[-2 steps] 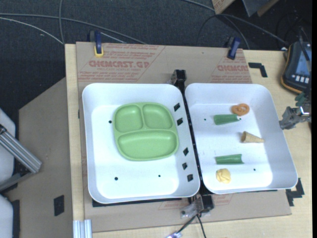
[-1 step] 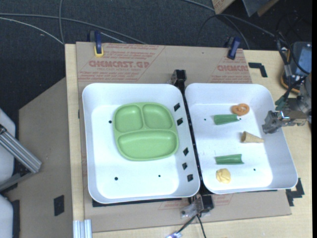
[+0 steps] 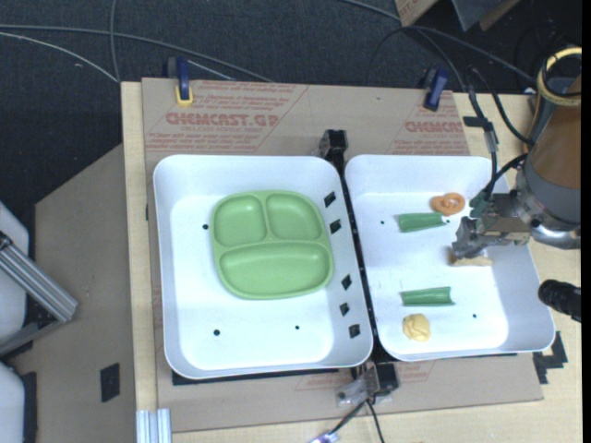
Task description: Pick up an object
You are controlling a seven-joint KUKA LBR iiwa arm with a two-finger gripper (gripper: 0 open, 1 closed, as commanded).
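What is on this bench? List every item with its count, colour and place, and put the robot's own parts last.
Bins: two, white, side by side on the bench.
Plate: one, light green, three compartments, in the left bin.
Green pieces: two, in the right bin; one toward the far side, one toward the near side.
Orange ring: one, in the right bin, beside the far green piece.
Yellow lump: one, near edge of the right bin.
Clamps: two, blue, on the board's far edge, one at left, one at right.
Arm: one, grey, reaching in from the right.
Claw: one, low over the right bin, between the two green pieces.
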